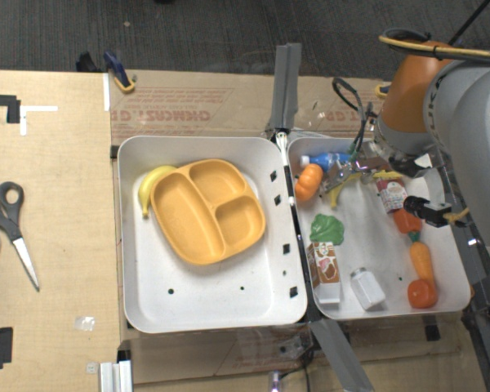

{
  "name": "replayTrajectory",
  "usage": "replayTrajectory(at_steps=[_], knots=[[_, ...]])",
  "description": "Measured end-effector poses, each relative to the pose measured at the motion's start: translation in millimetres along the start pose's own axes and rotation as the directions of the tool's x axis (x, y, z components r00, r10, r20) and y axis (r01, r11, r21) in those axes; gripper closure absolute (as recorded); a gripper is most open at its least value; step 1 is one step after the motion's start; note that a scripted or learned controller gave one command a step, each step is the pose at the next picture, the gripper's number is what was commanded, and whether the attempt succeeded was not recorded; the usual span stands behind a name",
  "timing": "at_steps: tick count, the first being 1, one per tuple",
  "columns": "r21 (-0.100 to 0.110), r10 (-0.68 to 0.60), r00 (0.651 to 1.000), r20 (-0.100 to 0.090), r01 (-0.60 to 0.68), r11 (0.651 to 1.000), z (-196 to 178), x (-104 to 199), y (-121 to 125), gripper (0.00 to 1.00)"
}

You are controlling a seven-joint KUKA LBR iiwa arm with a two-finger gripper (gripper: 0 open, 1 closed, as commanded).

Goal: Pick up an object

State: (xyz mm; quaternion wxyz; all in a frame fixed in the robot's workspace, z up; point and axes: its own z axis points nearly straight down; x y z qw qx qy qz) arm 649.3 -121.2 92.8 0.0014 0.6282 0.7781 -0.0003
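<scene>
The gripper (349, 170) is down at the far end of the right bin (451, 305), low among the toys, and whether it is open or clamped on anything I cannot tell. Nothing looks lifted, so the pick seems undone. An orange toy (309, 182) sits just to its left, a blue item (322, 160) right beside it, and a yellow banana-like piece (340, 190) just below. Nearer the camera lie a green toy (327, 229) and a small carton (326, 268), print too small to read. Beyond the bins, cardboard (180, 104) carries mirrored lettering, not legible.
</scene>
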Motion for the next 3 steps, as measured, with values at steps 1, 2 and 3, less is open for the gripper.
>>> replayTrajectory(at_steps=[1,2,3], knots=[[0.007,0.121,0.993,0.002,-0.121,0.993,0,18,12,0.0],[0.023,0.12,0.993,0.001,-0.12,0.992,-6,18,8,1.0],[0.001,-0.072,0.997,0.0,0.072,0.997,-99,98,28,1.0]])
